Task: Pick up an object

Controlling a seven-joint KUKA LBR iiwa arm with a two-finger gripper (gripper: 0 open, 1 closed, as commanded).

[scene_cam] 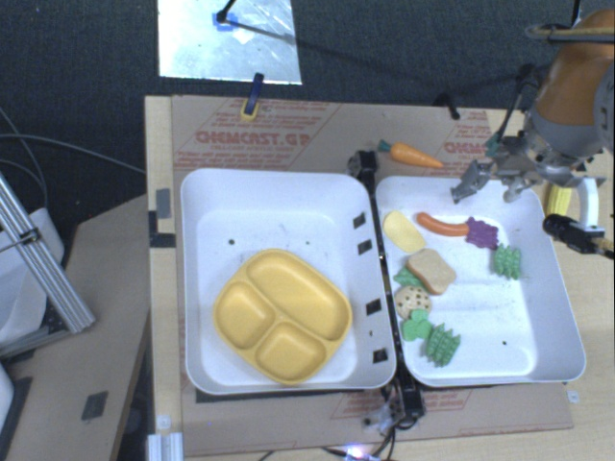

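Observation:
The right bin (pixel 548 353) holds several toy foods: a yellow piece (pixel 404 230), an orange-red sausage (pixel 444 224), a purple item (pixel 482 230), a green item (pixel 507 260), a bread slice (pixel 430 272), a cookie (pixel 411 301) and two green pieces (pixel 437 339). My gripper (pixel 490 186) hangs over the bin's far edge, just beyond the sausage and the purple item. Its two fingers (pixel 466 185) are spread apart, open, with nothing between them.
The left bin (pixel 221 200) holds a yellow divided plate (pixel 281 313). A toy carrot (pixel 411 155) lies on the cardboard beyond the right bin. A blue and yellow item (pixel 253 96) lies farther back. A metal frame (pixel 38 267) stands at the left.

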